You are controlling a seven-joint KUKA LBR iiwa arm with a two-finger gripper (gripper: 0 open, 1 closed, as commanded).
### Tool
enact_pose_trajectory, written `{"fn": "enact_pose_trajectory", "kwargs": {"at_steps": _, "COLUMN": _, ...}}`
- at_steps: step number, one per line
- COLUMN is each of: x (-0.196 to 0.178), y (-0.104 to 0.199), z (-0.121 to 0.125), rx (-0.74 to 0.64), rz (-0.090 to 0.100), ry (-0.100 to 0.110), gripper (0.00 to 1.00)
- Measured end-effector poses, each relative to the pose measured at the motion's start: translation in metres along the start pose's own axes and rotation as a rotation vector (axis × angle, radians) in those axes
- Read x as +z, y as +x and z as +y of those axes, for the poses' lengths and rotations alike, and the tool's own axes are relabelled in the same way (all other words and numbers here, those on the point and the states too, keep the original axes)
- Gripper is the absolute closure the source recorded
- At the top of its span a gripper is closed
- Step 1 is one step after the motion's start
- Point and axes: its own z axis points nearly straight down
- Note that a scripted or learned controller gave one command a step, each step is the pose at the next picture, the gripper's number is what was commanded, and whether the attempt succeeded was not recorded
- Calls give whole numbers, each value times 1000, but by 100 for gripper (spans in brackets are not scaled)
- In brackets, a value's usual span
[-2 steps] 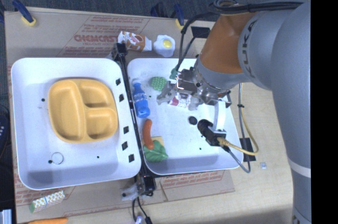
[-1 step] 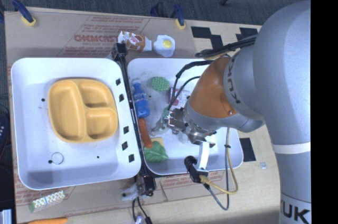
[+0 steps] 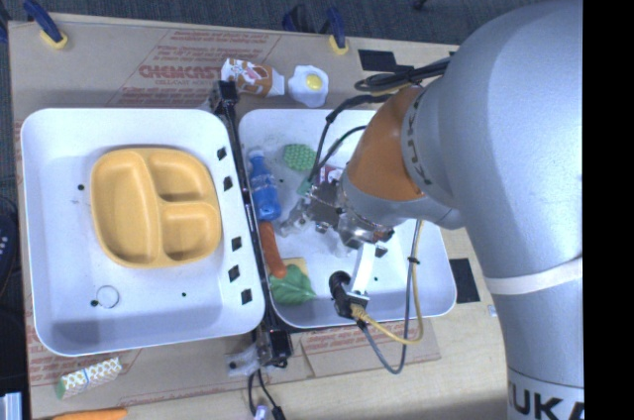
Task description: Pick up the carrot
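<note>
Approach step: gripper [image 3: 297,215] low in the right bin [image 3: 436,294], carrot not yet held.

Nearest, the carrot [image 3: 270,250] lies along that bin's left wall, its green top [image 3: 291,285] toward the front, a blue bottle [image 3: 264,190] just behind. Whether the fingers are spread cannot be told; nothing is visibly gripped. Next, likely shift left over the carrot. Beyond, the cardboard reads roughly "CHEMCAST"; the arm base shows "UKA".
</note>
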Motion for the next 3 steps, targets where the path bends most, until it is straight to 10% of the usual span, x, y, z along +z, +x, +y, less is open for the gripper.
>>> {"fn": "enact_pose_trajectory", "kwargs": {"at_steps": 1, "x": -101, "y": 32, "z": 42, "rx": 47, "rz": 1, "ry": -1, "gripper": 0}}
{"fn": "enact_pose_trajectory", "kwargs": {"at_steps": 3, "x": -262, "y": -34, "z": 146, "rx": -192, "rz": 0, "ry": -3, "gripper": 0}}
